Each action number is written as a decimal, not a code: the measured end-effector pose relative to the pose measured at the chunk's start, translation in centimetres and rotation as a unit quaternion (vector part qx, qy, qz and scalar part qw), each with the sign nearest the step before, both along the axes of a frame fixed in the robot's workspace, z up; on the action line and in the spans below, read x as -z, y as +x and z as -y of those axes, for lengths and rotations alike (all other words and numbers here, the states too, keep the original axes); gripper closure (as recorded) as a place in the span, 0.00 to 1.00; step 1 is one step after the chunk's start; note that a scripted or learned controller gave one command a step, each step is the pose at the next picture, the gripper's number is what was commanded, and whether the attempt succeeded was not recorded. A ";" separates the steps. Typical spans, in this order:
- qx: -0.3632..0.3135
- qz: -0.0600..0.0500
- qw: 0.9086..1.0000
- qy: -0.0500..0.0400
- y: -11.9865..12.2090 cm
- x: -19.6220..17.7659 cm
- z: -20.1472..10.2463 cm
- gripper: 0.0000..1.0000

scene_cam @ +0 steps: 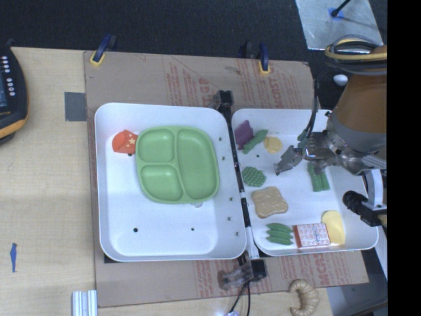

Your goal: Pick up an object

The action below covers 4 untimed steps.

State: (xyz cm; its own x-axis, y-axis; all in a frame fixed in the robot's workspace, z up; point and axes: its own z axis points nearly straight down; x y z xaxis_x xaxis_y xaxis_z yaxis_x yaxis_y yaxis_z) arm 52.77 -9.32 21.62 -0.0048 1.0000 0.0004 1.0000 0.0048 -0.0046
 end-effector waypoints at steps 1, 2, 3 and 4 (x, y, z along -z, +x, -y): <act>0.005 0.000 1.000 -0.003 1.3 4.0 9.7 0.00; -0.001 -0.002 1.000 0.000 3.9 12.9 10.6 0.00; -0.001 0.000 1.000 -0.001 3.9 11.4 10.7 1.00; -0.002 0.006 1.000 -0.001 11.8 6.9 8.5 1.00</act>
State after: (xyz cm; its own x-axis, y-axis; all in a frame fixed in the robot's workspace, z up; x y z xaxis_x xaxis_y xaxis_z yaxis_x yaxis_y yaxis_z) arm 64.57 -17.79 14.72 -0.0082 1.0000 -0.0014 0.9999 0.0082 0.0084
